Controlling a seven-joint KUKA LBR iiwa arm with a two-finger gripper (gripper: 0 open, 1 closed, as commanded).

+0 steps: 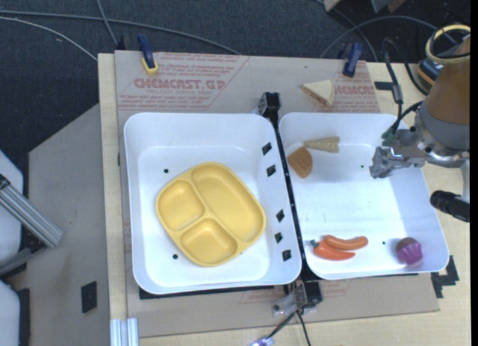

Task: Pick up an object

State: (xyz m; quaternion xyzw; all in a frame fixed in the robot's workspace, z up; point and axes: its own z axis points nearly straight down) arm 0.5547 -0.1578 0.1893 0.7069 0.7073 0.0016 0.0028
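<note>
Dark carpet all round, cables trailing across; cardboard-topped counter bearing two white bins side by side. Left bin carrying a yellow tray. Right bin carrying a cookie, a wedge, a sausage lying against a carrot, and a purple ball. Sandwich lying outside on the counter, beyond the right bin.

Task barely begun, by the look of it: nothing lifted, every candidate lying untouched, so choosing, descending and grasping all left to do.

Claw poised over the right bin's far right part, well apart from every item, holding nothing. Open or closed: impossible to tell.
</note>
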